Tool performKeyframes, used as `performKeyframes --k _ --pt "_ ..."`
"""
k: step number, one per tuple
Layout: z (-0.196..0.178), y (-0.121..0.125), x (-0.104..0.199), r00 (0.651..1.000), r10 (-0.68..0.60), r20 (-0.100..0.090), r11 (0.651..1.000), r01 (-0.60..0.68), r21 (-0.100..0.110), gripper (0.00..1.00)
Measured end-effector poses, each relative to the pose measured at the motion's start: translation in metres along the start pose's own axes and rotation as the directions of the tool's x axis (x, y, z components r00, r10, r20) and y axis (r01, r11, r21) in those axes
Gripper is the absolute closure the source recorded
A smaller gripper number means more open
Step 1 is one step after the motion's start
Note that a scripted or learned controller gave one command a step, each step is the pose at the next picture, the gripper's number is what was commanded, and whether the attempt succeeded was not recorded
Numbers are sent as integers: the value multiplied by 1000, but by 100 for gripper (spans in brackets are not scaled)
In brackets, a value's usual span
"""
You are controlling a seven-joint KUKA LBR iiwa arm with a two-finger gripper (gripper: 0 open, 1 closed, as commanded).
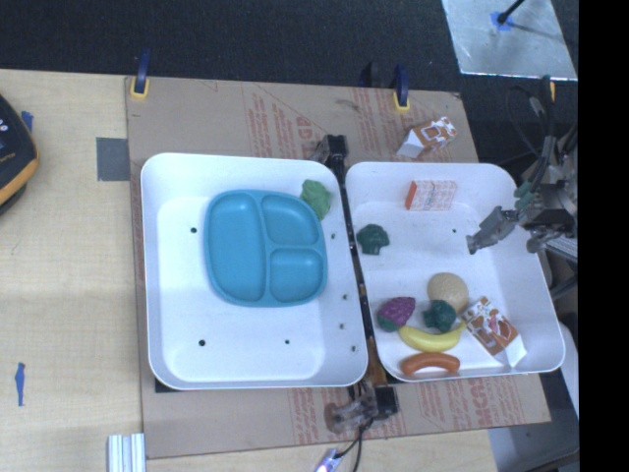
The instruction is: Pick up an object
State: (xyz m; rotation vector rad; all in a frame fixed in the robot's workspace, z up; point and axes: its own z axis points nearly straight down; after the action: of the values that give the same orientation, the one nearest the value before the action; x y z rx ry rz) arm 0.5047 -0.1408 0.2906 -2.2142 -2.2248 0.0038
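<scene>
My gripper (511, 236) hovers over the right side of the right bin (511, 180), open with nothing between its fingers. Below it in that bin lie a beige round object (448, 286), a dark teal vegetable (439, 315), a purple grape bunch (397, 312), a yellow banana (430, 339), a sausage (429, 364) and a red-and-white carton (490, 328). A dark green broccoli piece (372, 237) lies at the bin's left. An orange-and-white carton (430, 195) rests near the far wall.
The left bin (177, 362) holds a blue divided plate (265, 247) and a light green vegetable (316, 197) at its far right corner. A small carton (428, 137) lies on the cardboard behind the right bin. A yellow-and-black device (14, 160) sits at the far left.
</scene>
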Motion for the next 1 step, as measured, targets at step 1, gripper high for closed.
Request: performKeyframes --k 1 --pt "163 25 9 1000 0 0 1000 0 2 0"
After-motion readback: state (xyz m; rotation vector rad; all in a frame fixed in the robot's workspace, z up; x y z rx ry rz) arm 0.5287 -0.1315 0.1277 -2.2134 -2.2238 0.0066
